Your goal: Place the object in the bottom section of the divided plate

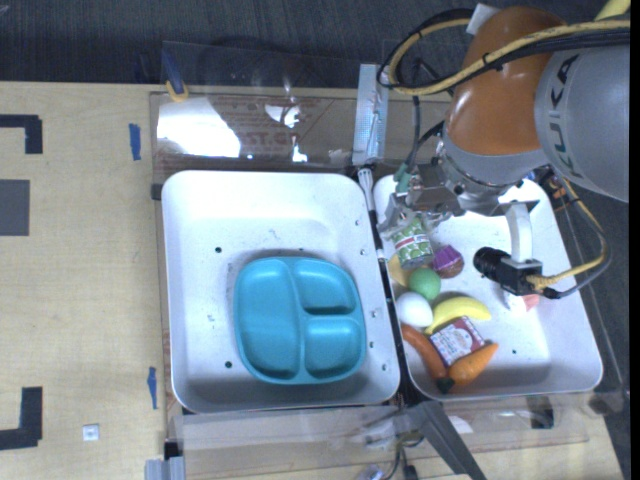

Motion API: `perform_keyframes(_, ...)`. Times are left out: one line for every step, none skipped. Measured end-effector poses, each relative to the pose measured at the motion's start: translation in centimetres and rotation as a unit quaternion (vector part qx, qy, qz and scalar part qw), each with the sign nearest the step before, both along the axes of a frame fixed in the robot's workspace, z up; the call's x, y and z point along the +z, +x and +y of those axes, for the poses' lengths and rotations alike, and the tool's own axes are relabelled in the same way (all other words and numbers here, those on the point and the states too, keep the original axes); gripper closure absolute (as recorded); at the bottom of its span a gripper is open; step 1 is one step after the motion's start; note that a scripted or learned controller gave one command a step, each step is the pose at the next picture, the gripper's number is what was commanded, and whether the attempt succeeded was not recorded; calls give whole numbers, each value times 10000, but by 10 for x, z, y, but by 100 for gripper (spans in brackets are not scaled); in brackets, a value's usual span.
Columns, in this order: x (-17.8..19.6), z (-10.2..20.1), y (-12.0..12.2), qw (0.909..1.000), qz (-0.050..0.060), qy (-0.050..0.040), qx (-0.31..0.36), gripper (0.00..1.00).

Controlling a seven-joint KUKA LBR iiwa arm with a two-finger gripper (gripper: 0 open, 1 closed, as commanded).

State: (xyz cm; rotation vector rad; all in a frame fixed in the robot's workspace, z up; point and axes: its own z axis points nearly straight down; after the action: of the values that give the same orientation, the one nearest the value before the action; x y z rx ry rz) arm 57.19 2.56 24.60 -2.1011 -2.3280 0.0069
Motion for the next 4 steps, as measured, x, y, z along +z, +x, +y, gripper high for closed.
perform_keyframes(-53, 41, -21, 9944, 14, 5, 1059, 100)
perform_keyframes(10, -21, -50, 9936, -34, -4, 1129, 100)
perform_keyframes(-67, 62, -74, 9942, 24, 6, 1078, 100)
perform_keyframes(-17, 118, -85, 9714, -26, 5, 2374, 100)
